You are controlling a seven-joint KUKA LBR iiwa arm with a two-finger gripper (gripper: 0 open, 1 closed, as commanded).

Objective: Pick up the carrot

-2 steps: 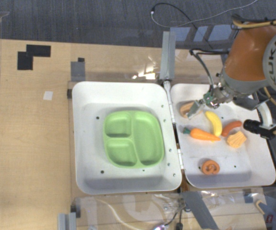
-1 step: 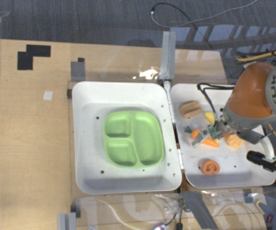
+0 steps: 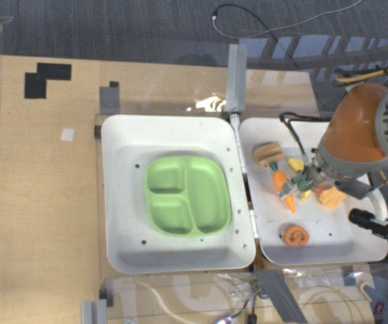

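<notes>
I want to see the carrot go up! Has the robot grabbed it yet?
Not yet, as far as I can see. The carrot lies on the floor of the right bin, among other toy foods. The tool is down in that bin, right by the carrot. Gripping and lifting are still to do.

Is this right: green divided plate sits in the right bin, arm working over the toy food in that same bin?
Not quite. The camera view shows the green divided plate in the left bin, not the right. The rest holds: the arm is over the toy food, carrot included, in the right bin.
</notes>
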